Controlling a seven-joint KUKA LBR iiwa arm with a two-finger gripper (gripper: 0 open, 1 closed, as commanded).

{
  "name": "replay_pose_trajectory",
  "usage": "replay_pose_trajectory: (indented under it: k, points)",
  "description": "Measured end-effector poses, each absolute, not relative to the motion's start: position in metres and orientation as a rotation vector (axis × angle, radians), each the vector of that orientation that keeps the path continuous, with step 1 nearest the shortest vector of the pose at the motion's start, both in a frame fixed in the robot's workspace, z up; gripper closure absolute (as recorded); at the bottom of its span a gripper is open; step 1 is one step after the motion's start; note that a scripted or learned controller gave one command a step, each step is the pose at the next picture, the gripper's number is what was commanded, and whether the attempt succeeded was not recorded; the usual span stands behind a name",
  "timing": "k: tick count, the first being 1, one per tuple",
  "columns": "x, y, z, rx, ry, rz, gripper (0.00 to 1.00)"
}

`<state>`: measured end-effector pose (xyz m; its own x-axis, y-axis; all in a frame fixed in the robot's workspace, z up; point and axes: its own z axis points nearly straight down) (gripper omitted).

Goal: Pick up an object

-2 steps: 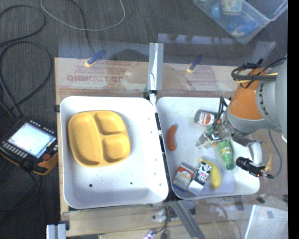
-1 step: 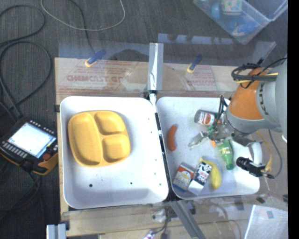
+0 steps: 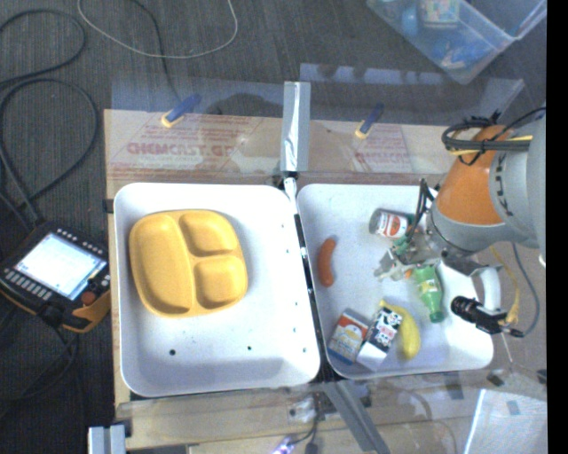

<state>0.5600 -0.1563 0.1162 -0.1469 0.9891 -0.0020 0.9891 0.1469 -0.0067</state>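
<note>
The right bin (image 3: 351,202) holds a small tin can (image 3: 389,223) lying on its side, an orange-red sausage (image 3: 327,261), a green bottle (image 3: 429,292), a yellow banana (image 3: 409,338) and two small cartons (image 3: 349,336) (image 3: 382,330). My gripper (image 3: 401,258) is low in this bin, just below the can and at the upper left end of the green bottle. The grey arm with its orange band (image 3: 470,197) comes in from the right and hides part of the bin's right side.
The left bin (image 3: 213,355) holds a yellow divided plate (image 3: 188,261). A metal divider (image 3: 295,133) stands between the bins at the back. A handheld pendant (image 3: 55,275) lies on the floor at the left. A clear plastic box (image 3: 461,27) sits at the top right.
</note>
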Motion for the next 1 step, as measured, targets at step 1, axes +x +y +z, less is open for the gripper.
replay_pose_trajectory:
  k: [1]
  points:
    - [0.5599, -0.1565, 0.1163, -2.050, -2.377, 0.011, 0.00]
